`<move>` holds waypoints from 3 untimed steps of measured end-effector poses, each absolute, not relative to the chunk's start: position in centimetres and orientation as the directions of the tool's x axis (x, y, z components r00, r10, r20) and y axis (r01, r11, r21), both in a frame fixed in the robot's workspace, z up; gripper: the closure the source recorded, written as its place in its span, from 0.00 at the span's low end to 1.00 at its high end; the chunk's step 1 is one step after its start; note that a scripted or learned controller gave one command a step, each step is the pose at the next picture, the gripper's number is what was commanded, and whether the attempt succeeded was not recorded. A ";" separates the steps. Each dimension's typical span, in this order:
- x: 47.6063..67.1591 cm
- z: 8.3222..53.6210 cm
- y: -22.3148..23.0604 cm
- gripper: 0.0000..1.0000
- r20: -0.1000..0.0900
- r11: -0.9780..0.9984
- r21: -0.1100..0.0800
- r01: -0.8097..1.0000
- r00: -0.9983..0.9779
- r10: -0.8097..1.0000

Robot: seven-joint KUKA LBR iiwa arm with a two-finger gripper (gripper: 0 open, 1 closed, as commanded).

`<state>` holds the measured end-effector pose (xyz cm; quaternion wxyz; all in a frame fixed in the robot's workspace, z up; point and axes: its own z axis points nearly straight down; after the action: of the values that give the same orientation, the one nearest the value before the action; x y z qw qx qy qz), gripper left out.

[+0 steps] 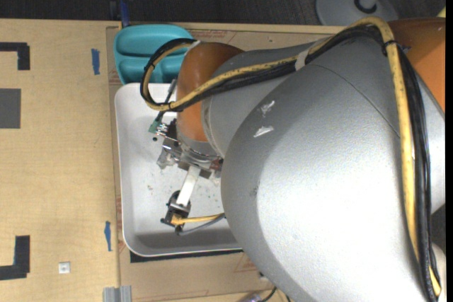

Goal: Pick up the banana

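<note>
Bench of tan board at left, bearing black marks and strips of blue tape; next, a teal plastic item at the far rim of a white bin. Gripper low over the bin's floor, below the orange band; whether it is open or closed cannot be told. Grey arm at right covers much of the bin, and the banana's place cannot be told.

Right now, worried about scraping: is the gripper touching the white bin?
Cannot tell. The camera view shows the gripper over the white bin, but no plain contact or gap.
</note>
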<state>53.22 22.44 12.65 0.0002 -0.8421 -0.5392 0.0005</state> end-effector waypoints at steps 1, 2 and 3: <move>50.1 8.6 22.5 0.00 0.002 -0.415 0.001 0.910 0.415 0.910; 47.9 16.7 21.3 0.00 -0.001 -0.424 -0.002 0.906 0.424 0.906; 48.0 8.6 22.5 0.00 0.003 -0.301 0.000 0.954 0.301 0.954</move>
<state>47.97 22.50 8.60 0.0008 -0.8065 -0.5912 -0.0010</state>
